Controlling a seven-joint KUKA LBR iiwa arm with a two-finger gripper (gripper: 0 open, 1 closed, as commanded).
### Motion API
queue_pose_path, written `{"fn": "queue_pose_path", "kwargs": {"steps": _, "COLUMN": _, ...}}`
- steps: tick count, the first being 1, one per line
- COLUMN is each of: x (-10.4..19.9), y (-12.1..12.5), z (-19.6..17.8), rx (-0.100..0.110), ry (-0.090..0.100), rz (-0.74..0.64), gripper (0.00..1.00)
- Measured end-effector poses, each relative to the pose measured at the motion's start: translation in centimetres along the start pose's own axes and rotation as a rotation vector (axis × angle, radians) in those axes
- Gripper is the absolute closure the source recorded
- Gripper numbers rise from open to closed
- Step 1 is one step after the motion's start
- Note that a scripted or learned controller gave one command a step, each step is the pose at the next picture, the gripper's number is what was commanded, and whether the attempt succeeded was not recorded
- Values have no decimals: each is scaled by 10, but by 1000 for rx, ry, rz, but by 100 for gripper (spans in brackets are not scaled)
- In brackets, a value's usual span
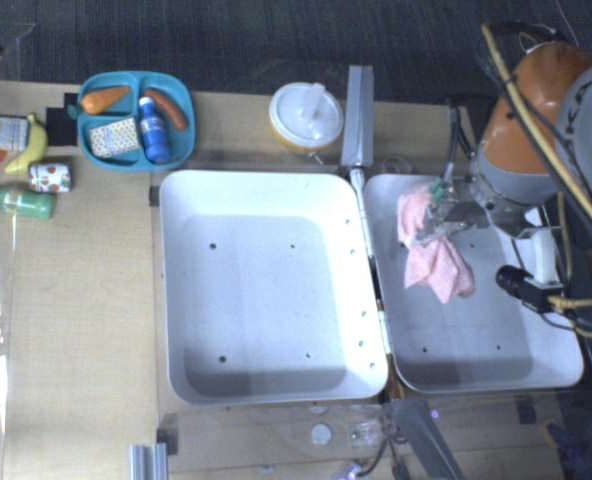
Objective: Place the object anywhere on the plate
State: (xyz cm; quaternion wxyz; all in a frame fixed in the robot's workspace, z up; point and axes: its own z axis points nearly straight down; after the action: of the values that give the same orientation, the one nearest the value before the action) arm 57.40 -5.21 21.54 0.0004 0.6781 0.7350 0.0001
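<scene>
A: Camera view, looking down on 2 white bins, and the action is all in the right bin (496,353). The grey arm (536,118) with its orange band comes in from the right, and the gripper (446,208) sits low over the far-left part of that bin.

B: And the object is right there: a pink cloth (431,253), crumpled, lying in the right bin's left half, toward the far side. Its top edge runs up under the gripper.

A: Is it gripped? The fingers meet the cloth's upper folds, but they are small and dark against it. I cannot tell whether they are apart or pinched on the fabric.

B: Agreed, too close to call. The lower part of the cloth drapes toward the near side and rests on the bin floor.

A: The left bin (266,288) sits just beside it, their rims touching along the middle.

B: Over on the bench's far left, a blue divided plate (181,133) carries toy food: a carrot (106,99), a small blue bottle (154,128) and others.

A: Left of the plate lie a banana (31,146), a small can (49,177) and a green bottle (16,202) on its side. A white lidded cup (306,116) stands beyond the left bin's far-right corner.

B: Cloth and plate are well apart.
</scene>
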Motion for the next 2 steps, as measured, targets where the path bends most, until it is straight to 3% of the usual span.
{"fn": "queue_pose_path", "kwargs": {"steps": 1, "x": 1, "y": 1, "z": -8, "rx": 0, "ry": 0, "rz": -7, "gripper": 100}}
{"fn": "queue_pose_path", "kwargs": {"steps": 2, "x": 54, "y": 0, "z": -18, "rx": -1, "ry": 1, "rz": -410, "gripper": 100}}
